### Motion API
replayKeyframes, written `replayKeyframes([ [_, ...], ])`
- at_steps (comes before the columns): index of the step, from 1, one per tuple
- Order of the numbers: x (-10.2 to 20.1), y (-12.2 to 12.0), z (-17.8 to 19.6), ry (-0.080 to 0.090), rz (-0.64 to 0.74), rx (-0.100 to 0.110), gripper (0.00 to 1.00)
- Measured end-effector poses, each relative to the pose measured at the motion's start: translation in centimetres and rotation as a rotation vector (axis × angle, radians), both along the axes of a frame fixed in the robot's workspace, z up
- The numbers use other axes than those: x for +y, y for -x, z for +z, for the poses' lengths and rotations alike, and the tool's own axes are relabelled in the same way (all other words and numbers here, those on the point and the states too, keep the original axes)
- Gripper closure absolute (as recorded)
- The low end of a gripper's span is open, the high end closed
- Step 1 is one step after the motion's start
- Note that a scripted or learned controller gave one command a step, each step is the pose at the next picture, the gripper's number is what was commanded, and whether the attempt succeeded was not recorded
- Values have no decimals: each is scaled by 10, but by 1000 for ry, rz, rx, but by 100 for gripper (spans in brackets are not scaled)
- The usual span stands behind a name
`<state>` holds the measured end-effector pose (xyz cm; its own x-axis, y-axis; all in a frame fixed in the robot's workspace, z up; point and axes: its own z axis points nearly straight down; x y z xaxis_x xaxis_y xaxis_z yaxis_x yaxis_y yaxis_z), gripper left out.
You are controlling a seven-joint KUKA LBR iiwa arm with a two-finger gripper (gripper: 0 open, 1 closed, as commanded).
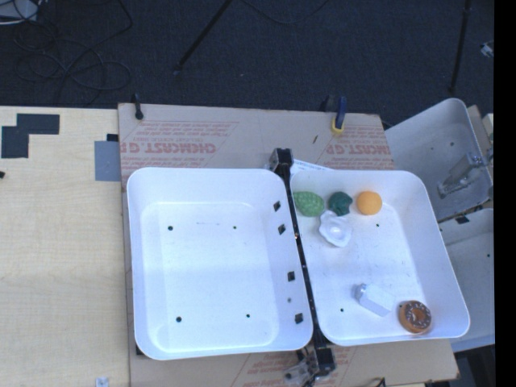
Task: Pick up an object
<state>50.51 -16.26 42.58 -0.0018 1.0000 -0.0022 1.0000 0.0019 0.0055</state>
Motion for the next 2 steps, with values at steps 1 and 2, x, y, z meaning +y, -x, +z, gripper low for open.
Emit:
replayKeyframes([
  [1, 6, 30, 119, 2, -1, -6, 0],
  [2, 35, 17, -35, -6, 0, 22, 0],
])
